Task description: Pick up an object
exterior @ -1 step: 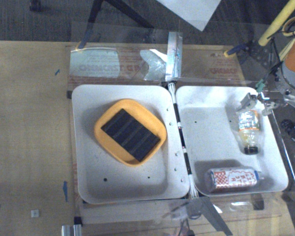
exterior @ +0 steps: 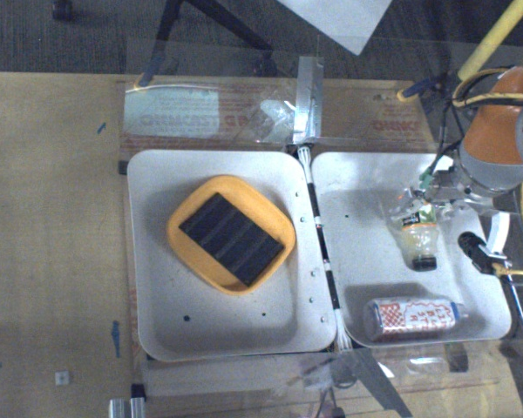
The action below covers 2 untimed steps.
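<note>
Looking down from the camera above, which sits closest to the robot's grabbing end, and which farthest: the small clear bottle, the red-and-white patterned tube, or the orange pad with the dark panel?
Measured from the end effector:
1. Small clear plastic bottle with a dark cap, right bin, just below the end effector.
2. Red-and-white patterned tube, lying along the right bin's near edge.
3. Orange rounded pad with a dark ribbed panel, in the left bin, farthest.

A yellow-orange rounded block with a dark ribbed top [exterior: 231, 244] lies flat in the left bin, turned at a slant; a small clear bottle with a dark cap [exterior: 417, 240] lies in the right bin's upper half; a red-and-white patterned tube [exterior: 416, 315] lies lengthwise near that bin's front wall.
</note>
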Each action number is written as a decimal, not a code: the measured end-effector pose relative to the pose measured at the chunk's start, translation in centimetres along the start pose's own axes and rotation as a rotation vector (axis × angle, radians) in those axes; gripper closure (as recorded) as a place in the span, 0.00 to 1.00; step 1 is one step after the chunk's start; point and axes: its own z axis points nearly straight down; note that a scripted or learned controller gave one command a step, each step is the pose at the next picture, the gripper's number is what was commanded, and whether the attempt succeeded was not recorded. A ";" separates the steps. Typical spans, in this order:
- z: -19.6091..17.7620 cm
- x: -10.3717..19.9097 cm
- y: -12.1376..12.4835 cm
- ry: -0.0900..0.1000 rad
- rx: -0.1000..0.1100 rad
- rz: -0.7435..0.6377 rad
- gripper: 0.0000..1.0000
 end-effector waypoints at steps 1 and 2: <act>2.0 1.5 -3.2 0.001 -0.004 -0.196 0.00; 1.0 1.2 -3.1 -0.001 -0.008 -0.191 1.00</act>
